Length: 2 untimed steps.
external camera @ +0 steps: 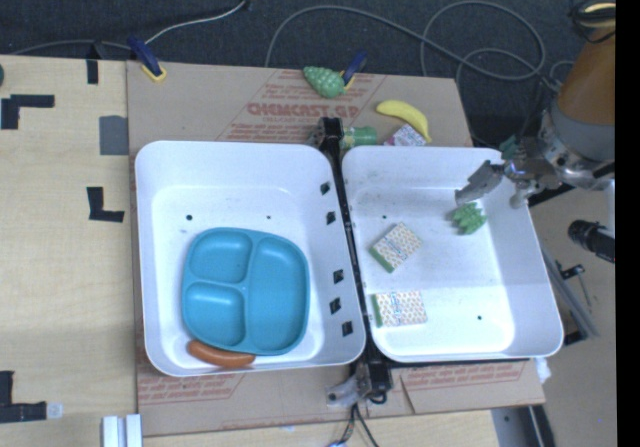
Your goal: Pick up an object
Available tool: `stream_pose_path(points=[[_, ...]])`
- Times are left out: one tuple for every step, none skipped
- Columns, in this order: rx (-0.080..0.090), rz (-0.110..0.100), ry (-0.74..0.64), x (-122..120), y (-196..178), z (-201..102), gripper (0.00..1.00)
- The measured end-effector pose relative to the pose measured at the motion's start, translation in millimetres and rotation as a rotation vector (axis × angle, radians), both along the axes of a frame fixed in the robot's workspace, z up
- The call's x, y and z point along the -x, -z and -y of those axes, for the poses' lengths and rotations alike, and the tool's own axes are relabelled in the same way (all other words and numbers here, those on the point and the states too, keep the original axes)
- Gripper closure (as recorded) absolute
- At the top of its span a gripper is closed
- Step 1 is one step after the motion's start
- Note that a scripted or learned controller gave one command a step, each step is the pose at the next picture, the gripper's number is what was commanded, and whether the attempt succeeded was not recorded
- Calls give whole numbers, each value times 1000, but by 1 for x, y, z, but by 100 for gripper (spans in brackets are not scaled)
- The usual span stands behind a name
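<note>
**Q:** Cardboard covers the counter (280,115), with two white bins on it. Which object is the claw nearest?

**A:** The claw (487,182) hangs over the far right part of the right bin (520,335), just above a small green object (467,220) lying on the bin floor. Whether its two parts stand apart or together cannot be told from this slant; nothing is seen clamped in it.

**Q:** How would that green piece handle?

**A:** It looks small, light and knobbly, probably soft plastic or foam. A grip across its narrow middle seems safest; a pinch near its edge might flick it aside on the smooth floor.

**Q:** And the alternatives?

**A:** Two flat patterned packets, one near the bin's middle (396,245) and one nearer the front (401,308), lie flush and offer little edge. The blue divided plate (245,290) and the orange sausage-shaped piece (220,355) are in the left bin (160,235), well apart from the claw.
</note>
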<state>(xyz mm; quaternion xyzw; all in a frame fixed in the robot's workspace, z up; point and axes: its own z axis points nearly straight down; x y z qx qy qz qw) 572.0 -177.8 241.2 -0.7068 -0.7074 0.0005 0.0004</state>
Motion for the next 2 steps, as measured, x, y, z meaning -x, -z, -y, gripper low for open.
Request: stream_pose_path(points=[[0,-3,1,-32,119,37,0],[3,3,-1,-53,154,38,0]])
